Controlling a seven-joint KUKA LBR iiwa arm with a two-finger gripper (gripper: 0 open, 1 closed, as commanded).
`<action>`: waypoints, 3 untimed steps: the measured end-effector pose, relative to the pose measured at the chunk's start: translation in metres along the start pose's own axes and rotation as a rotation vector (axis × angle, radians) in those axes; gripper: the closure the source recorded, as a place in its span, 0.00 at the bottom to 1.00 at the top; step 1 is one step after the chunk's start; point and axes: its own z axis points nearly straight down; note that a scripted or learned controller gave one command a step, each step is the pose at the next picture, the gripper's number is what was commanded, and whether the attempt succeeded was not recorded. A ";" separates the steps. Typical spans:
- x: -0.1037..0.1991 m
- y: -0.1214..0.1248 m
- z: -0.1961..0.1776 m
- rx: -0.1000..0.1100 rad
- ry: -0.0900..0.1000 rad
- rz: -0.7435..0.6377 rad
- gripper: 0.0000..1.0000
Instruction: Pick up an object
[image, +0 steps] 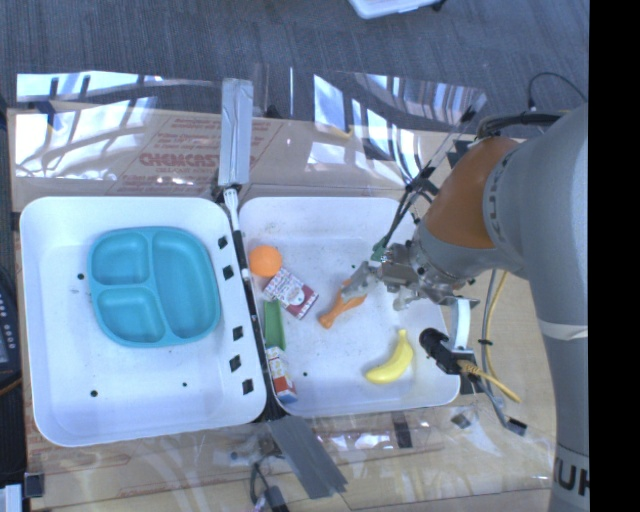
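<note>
At frame left, the left bin (45, 330), holding a teal divided plate (155, 285) and nothing to do with the grasp. Across the divider, in the right bin (330, 225), a cluster along the left wall: an orange ball (265, 261) toward the top, a red-and-white packet (292, 293) just below and right of it, a green stick (273, 325) lying lengthwise against the wall, a small red-and-white carton (281, 382) at the lower corner. Near mid-bin, an orange carrot (338, 309), slanted, upper end up and to the right. Just above that end, the gripper (364, 279), close to the carrot or touching it; cannot tell which, nor whether apart or together, at this slant. Lower right, a yellow banana (392, 362), apart from the rest. Behind, at frame right, the grey arm (530, 210). Judged as the approach or closing step on the carrot, nothing visibly lifted. Next: confirm a straddle across the carrot's narrow width, close firmly, raise straight up, watch for a slip off the tapered end.
</note>
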 end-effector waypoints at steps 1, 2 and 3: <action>0.003 0.034 0.045 -0.005 0.001 -0.061 0.00; 0.033 0.022 -0.054 -0.007 0.001 -0.155 0.00; 0.024 -0.040 -0.059 -0.002 0.001 -0.122 0.00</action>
